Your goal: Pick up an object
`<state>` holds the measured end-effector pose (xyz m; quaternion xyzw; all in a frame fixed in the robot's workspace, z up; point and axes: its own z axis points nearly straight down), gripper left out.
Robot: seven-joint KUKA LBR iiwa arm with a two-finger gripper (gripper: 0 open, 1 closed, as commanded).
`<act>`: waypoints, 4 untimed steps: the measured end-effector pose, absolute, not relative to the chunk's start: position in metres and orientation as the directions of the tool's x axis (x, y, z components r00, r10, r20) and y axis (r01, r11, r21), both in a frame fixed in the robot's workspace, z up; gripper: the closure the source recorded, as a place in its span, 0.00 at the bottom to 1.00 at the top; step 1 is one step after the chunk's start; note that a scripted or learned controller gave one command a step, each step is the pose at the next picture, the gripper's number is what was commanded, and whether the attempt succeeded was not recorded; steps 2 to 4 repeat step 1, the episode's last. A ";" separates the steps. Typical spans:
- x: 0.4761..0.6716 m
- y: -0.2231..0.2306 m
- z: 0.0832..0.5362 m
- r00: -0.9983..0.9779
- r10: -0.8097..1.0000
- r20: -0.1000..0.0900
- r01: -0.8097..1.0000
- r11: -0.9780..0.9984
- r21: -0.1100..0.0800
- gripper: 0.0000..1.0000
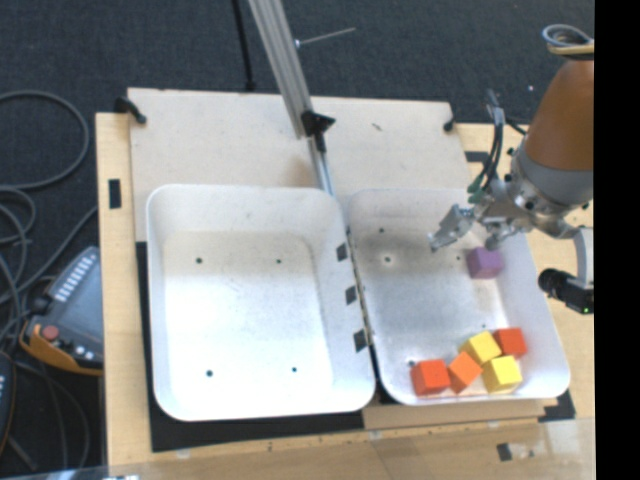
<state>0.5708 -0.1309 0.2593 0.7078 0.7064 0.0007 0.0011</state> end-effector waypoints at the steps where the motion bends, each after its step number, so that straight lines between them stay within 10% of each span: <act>1: 0.541 -0.183 0.175 0.005 1.000 -0.002 1.000 -0.005 -0.007 0.00; 4: 0.541 -0.183 0.175 0.005 1.000 -0.002 1.000 -0.005 -0.007 0.00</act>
